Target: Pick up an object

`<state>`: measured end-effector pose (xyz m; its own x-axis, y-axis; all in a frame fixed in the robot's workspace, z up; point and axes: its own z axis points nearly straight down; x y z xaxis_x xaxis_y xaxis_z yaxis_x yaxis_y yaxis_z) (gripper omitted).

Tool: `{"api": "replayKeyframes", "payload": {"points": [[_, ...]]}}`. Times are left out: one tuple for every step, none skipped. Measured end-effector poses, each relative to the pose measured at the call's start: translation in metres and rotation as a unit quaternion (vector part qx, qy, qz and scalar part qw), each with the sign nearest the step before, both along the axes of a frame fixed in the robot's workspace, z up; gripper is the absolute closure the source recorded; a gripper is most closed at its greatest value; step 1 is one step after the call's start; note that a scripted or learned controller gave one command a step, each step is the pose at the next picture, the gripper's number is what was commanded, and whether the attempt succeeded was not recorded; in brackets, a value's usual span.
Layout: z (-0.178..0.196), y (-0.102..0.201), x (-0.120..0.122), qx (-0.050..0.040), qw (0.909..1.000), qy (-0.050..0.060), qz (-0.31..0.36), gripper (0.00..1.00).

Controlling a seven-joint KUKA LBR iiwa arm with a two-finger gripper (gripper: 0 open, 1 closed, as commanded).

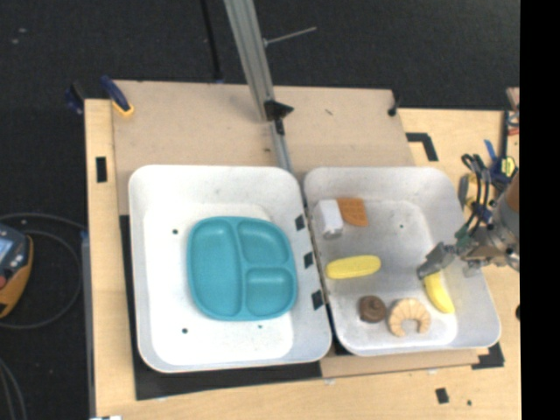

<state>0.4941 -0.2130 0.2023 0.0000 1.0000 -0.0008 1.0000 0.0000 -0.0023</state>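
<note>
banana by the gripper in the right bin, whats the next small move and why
Probably a short descent straight onto the banana. The gripper hangs over the banana's upper end near the right bin's right wall, with nothing seen between its fingers. The croissant lies close on the banana's left, so coming straight down should avoid nudging it.

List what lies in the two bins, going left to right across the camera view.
Teal divided plate → grey-white block → orange-brown square piece → yellow oblong piece → dark brown round piece → croissant → banana, with the pincer right above it.
</note>
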Motion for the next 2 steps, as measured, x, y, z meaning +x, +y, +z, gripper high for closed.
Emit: {"api": "replayKeyframes", "payload": {"points": [[-0.043, -0.001, 0.005, -0.0001, 1.0000, -0.001, 0.000, 0.00], [-0.096, -0.002, 0.004, 0.0004, 1.0000, 0.000, 0.000, 0.00]]}}
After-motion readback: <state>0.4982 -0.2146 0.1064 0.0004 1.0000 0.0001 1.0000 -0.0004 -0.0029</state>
